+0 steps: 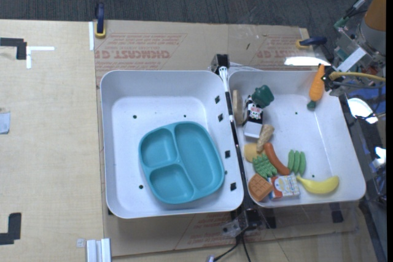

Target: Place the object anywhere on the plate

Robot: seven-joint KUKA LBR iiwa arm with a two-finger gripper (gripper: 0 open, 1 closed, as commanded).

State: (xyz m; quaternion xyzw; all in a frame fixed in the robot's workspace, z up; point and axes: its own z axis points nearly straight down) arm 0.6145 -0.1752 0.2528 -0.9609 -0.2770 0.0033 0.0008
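Gripper (324, 78) sat at upper right, apparently clenched on the carrot (316, 84) above the right bin's (344, 132) rim. Teal plate (181, 161) at lower center was bare; transfer and release remained.

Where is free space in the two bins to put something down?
The plate has three bare compartments. In the left bin, the floor behind the plate is bare. In the right bin, the middle is bare, between the carrot and the banana. It is crowded along the divider, from the broccoli to the waffle.
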